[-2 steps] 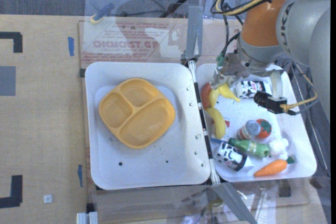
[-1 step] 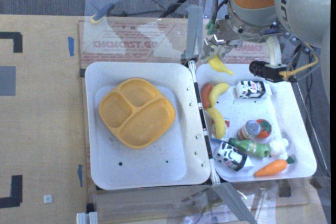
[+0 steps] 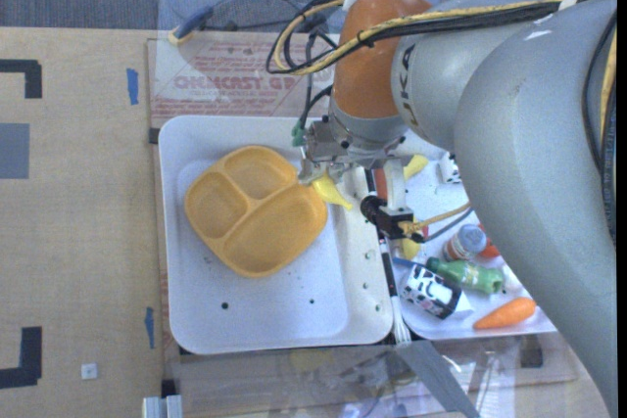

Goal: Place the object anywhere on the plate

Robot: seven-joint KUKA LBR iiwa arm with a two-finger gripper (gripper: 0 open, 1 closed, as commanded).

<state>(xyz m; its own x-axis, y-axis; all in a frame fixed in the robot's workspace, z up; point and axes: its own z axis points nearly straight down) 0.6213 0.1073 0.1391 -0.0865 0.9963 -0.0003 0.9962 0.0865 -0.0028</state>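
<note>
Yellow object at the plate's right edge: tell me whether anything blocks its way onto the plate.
Nothing visible does. The yellow object sits under the hand, right at the rim of the orange divided plate in the left bin. The plate's three compartments lie bare.

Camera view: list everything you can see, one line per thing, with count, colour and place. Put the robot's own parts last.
Shallow plastic bins: two, white, side by side on the bench.
Three-compartment plastic plate: one, yellow-orange, in the left bin, toward its far end.
Small yellow piece: one, at the plate's right edge, just under the gripper; whether it is gripped cannot be told.
Green bottle: one, lying in the right bin.
Orange carrot-shaped toy: one, near front of the right bin.
Black-and-white patterned object: one, right bin, left of the carrot.
Grey arm with orange band: one, reaching in from the right.
Gripper: one, over the plate's right rim.
</note>
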